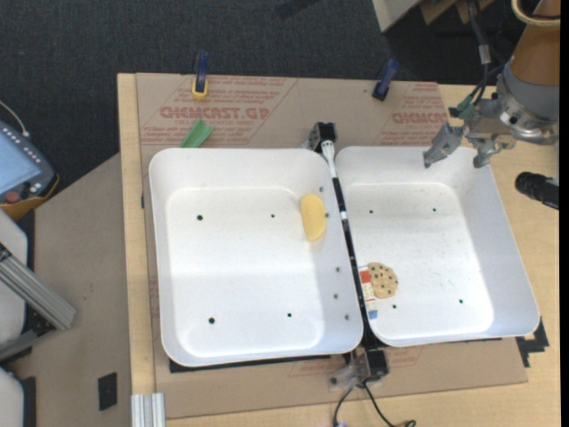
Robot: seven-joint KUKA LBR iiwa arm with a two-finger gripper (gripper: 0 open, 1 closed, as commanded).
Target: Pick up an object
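We see the gripper [460,153] open and empty over the right bin [498,238], and the cookie packet [382,281] lies at about seven o'clock from it.

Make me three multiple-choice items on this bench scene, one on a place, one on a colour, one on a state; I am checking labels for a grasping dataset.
1. Where does the yellow object lie?
A. In the left bin, near its right wall
B. In the right bin, at its far corner
C. On the cardboard outside both bins

2. What colour are the two bins?
A. Blue
B. White
C. Black

3. How does the gripper stand?
A. Shut on the yellow object
B. Shut on the cookie packet
C. Open, with nothing between its fingers

Answers: 1 A, it rests inside the left bin close to the dividing edge. 2 B, both the left bin and the right bin are white. 3 C, its fingers are spread above the right bin's far edge, while the cookie packet lies near that bin's left wall.
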